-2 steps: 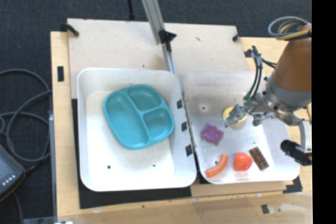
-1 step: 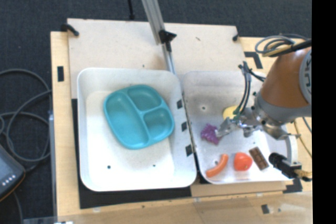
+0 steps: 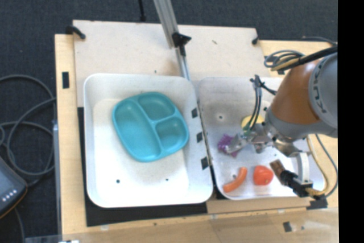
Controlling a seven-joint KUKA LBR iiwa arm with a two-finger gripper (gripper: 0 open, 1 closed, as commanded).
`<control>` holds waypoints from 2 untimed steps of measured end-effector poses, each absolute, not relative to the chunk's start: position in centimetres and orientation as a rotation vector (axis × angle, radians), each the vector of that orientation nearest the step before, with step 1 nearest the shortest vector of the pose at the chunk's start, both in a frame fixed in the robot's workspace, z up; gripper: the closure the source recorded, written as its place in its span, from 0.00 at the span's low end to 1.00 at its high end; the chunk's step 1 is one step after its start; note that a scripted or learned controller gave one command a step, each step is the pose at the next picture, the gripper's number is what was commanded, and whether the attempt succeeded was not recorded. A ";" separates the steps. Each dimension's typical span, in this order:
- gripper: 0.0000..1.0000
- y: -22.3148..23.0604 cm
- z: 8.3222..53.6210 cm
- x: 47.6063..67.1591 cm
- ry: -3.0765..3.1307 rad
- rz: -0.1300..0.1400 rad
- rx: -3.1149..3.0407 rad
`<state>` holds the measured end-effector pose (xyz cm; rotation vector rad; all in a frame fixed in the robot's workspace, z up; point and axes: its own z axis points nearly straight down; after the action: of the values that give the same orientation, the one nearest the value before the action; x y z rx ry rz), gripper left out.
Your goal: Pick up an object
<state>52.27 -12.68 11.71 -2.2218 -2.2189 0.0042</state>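
My grey rounded arm link (image 3: 330,82) carries a broad glossy orange band (image 3: 296,97) above the wrist. Below it sits a grey metallic wrist housing (image 3: 284,131), darker on its underside. Thin black cables (image 3: 257,101) loop along the band's left side, and another black cable bundle (image 3: 282,58) coils near the link's top. My small metal two-finger gripper (image 3: 245,138) is silver-grey with dark fittings; finer detail is too blurred to read.
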 end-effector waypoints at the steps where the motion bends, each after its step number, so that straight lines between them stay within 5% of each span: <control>1: 1.00 -12.8 13.1 52.5 -2.216 -0.005 -2.233; 2: 1.00 -12.8 19.5 53.0 -2.231 -0.007 -2.223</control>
<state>53.02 -12.82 19.53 -2.2235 -2.2307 -0.0072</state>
